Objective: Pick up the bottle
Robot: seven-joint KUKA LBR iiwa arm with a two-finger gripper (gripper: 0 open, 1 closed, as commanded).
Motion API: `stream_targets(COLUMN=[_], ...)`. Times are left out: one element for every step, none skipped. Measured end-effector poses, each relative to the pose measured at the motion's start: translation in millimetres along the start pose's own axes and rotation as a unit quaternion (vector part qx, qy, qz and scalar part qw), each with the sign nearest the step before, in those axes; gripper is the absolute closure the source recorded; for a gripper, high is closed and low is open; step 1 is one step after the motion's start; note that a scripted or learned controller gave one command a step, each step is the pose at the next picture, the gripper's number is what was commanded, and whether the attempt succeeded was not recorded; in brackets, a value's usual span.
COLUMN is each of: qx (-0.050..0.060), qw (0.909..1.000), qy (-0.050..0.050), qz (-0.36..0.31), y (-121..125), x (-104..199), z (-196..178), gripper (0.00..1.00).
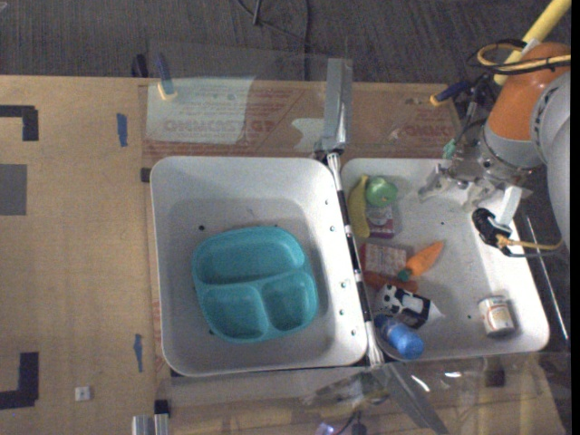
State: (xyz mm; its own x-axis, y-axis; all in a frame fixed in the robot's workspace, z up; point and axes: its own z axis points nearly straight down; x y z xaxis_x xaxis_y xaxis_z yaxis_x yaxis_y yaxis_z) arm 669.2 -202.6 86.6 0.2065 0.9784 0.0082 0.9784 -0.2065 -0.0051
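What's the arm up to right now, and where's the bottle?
Gripper hovering over right bin's back corner, nothing seen in it. Bottle with green cap lying at bin's left wall, untouched. Banana tight alongside it; carrot nearby.

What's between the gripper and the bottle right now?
Nothing visible: bare floor of the right bin separates the gripper from the green-capped bottle. A banana lies beside it, on the side away from the gripper.

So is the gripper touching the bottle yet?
Apart. The camera view shows the gripper over the right bin's far end, with bare bin floor between it and the green-capped bottle.
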Motion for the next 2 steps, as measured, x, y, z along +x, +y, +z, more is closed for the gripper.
stream_targets(qx=[-0.002, -0.005], qw=[0.9971, 0.9972], qy=[-0.004, -0.005], qz=[0.076, 0.074], y=[-19.6, -17.8], x=[85.3, 86.4], z=[0.3, -12.1], gripper=[0.0, 1.0])
